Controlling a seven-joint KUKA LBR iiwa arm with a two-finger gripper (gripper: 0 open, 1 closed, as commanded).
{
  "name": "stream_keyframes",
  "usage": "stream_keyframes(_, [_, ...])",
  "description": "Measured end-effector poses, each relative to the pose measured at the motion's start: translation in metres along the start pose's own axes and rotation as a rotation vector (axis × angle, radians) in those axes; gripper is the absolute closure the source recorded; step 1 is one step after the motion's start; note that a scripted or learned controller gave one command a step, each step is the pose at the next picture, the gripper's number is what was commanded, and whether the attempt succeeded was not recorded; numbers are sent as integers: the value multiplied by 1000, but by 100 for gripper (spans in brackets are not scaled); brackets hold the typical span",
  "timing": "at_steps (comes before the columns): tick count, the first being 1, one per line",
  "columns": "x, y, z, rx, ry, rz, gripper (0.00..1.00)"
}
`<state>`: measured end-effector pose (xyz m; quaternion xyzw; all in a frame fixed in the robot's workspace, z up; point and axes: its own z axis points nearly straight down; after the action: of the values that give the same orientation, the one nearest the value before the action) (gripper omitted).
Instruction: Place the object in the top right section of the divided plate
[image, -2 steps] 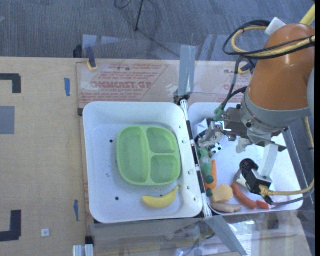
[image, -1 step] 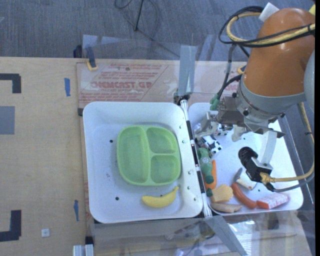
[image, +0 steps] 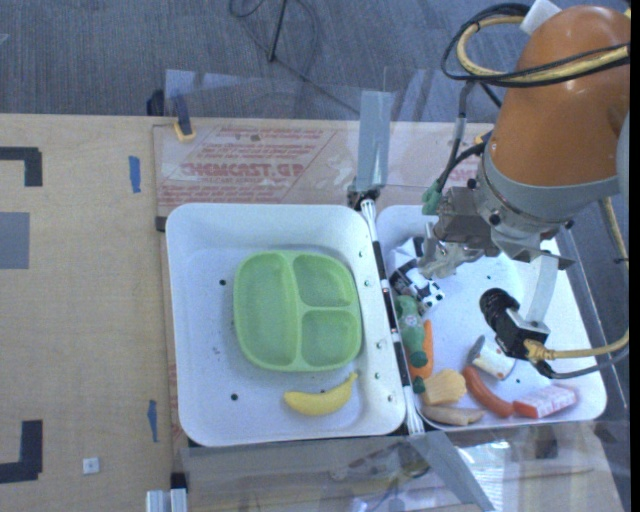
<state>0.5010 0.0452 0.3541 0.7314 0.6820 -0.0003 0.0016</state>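
A light green divided plate (image: 297, 310) lies in the left bin (image: 200, 250), with one long section on its left and two smaller ones on its right. A yellow banana (image: 320, 398) rests on the bin floor just in front of the plate. My gripper (image: 433, 266) hangs low over the near-left part of the right bin (image: 585, 330), right of the plate and apart from it. Directly below it sits a small black-and-white toy (image: 428, 293). Whether the gripper touches the toy is hidden by the wrist.
Along the right bin's left wall lie a green toy (image: 408, 318) and an orange carrot (image: 425, 345). A yellow-orange piece (image: 445, 385), a red sausage (image: 488, 390) and a pink piece (image: 545, 402) sit at the front. A black cable fitting (image: 500, 310) hangs nearby.
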Motion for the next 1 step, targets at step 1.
stream_keyframes(1, [-8,-20,-53,2,2,-45,100])
